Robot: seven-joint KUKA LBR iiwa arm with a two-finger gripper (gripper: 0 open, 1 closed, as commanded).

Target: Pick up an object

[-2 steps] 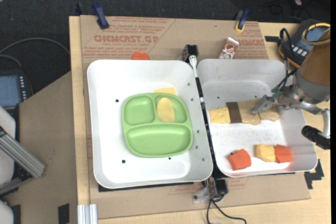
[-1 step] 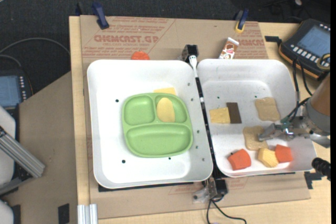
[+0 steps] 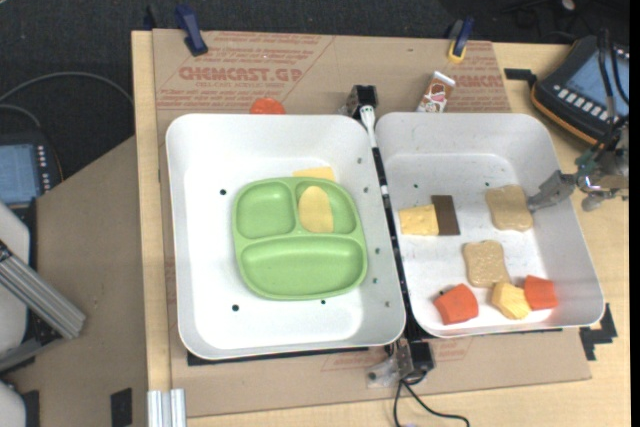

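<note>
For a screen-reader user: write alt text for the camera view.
A gripper reaches from the right over the right white bin, beside a tan block among orange, yellow and brown pieces. The left white bin holds a green divided plate with a yellow piece in one compartment.

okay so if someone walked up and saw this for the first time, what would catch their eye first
Probably the bright green divided plate in the left bin, with a yellow piece in its upper right compartment. Next, the orange-red blocks among tan and yellow pieces along the right bin's near edge.
</note>
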